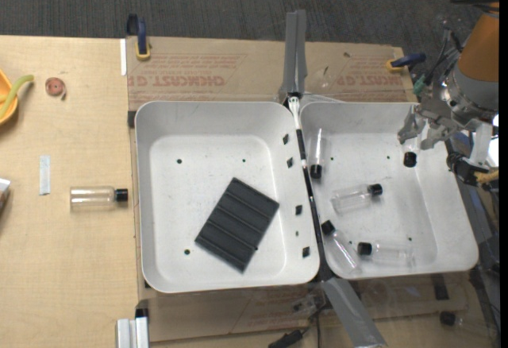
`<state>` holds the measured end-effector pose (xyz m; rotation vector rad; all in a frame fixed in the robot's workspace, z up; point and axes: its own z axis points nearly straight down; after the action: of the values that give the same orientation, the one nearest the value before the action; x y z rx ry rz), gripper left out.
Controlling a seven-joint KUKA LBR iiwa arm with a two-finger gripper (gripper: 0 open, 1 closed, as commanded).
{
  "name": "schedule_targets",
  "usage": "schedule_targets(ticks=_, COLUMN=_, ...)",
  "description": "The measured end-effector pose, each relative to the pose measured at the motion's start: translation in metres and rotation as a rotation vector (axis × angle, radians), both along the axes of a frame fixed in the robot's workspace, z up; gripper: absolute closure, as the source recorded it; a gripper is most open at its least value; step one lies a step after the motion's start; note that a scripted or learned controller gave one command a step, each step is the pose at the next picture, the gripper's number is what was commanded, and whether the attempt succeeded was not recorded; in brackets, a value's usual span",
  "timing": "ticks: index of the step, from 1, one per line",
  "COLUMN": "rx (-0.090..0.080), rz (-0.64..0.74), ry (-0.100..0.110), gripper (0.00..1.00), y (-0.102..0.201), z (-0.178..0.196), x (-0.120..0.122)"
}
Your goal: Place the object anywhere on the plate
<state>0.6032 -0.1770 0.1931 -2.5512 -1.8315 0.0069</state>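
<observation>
Clearly a clear black-capped vial [356, 197] lies flat; whether the fingers [413, 132] are spread is unclear.

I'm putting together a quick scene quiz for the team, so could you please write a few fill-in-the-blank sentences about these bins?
1. The dark ribbed plate lies in the ____ bin.
2. The clear vials with black caps lie in the ____ bin.
3. One more capped vial lies outside the bins on the ____ bench top.
4. The gripper hangs above the ____ bin.

Missing words: left; right; wooden; right
</observation>
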Motion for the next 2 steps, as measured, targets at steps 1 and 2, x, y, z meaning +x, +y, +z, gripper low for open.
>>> schedule_targets(ticks=1, rx=0.0, rz=-0.001, ry=-0.001, gripper=1.0, y=-0.022, z=0.206, x=0.029)
schedule_targets(ticks=2, rx=0.002, rz=0.059, ry=0.001, gripper=1.0, y=0.027, z=0.073, x=-0.068)
